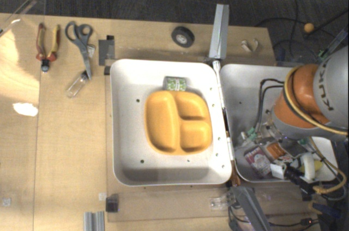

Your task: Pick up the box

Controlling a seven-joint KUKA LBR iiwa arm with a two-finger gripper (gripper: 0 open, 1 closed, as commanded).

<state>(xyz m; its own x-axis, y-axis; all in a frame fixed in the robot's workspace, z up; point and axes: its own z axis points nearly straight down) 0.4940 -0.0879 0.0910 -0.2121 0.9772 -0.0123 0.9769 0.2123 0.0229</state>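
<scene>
2 white bins sit side by side on your bench: the left bin carries a yellow divided tray, lying upside down by the look of its rounded humps, with a small green-and-white packet touching its far edge, and the right bin has the arm over it, reaching in from the right. The box, if you take the small reddish, printed carton to be it, lies in the near part of the right bin, close to the wall shared with the left bin, amid a clutter of small items and cables. The pincer hangs low over that clutter, just beside or on top of the carton; the wrist and wiring cover it, so you cannot tell whether it is wide, narrow or closed on anything, and nothing visible proves a hold. Judge this as the reach-and-grasp step, with the lift not yet done. Your next move calls for confirming the pincer is centred on the carton and not on its neighbours, closing firmly, then rising straight up clear of the bin wall. Watch for the carton slipping or a neighbouring scrap coming along. Scissors, pliers and a tape roll lie well apart on the bench and play no part.
</scene>
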